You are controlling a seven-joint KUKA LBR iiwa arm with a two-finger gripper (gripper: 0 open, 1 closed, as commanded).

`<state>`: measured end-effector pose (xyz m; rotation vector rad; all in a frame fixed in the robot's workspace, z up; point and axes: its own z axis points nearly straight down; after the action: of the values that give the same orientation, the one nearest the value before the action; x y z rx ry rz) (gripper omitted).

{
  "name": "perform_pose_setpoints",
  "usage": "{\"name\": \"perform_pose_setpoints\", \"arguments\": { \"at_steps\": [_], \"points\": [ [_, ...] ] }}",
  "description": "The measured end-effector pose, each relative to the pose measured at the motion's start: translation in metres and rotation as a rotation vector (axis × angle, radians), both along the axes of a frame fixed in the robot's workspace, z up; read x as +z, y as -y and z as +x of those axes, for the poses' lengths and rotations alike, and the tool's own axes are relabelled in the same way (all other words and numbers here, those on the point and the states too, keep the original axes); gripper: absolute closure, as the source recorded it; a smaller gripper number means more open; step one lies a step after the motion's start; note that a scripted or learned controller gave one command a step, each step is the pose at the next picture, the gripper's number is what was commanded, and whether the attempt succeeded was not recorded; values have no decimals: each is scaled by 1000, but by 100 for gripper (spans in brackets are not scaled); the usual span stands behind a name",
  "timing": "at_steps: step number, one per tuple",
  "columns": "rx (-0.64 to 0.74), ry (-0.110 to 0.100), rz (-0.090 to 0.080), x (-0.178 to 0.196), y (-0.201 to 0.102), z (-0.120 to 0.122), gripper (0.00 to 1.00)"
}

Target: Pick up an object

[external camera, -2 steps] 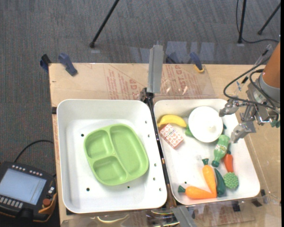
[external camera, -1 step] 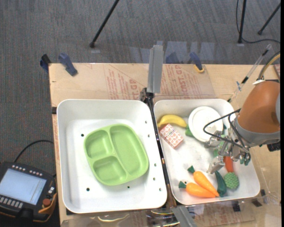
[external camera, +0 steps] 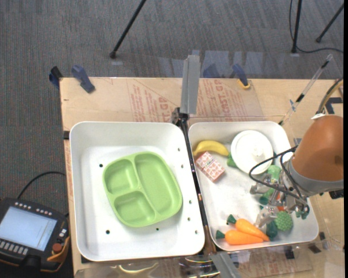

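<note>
Near edge of right bin (external camera: 304, 155): two carrots (external camera: 246, 232), with a green toy (external camera: 283, 221) beside them under the gripper (external camera: 276, 204), jaws' state not discernible. Farther back: box (external camera: 210, 166), banana (external camera: 211, 147), white lid (external camera: 252, 150). Left bin (external camera: 84, 155) held a green tray (external camera: 142, 189).

green plate (external camera: 142, 189), banana (external camera: 211, 148), carrots (external camera: 246, 231)

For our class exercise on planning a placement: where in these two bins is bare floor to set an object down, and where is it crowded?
Free: the right bin's floor between the pink carton, white lid and carrots; the left bin's border around the green divided plate. Crowded: the right bin's near right corner, where the gripper works among green toys.
</note>
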<state>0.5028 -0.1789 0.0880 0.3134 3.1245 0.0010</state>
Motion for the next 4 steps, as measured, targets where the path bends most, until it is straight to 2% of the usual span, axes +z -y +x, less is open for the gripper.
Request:
{"name": "perform_pose_setpoints", "arguments": {
  "at_steps": [1,2,3,4],
  "points": [
    [-101,-2,1,-1,-41,9,0],
    [-242,-2,1,-1,-88,69,0],
    [-386,-1,0,-1,-98,100,0],
    [-577,0,0,0,-94,113,0]
  ]
}}
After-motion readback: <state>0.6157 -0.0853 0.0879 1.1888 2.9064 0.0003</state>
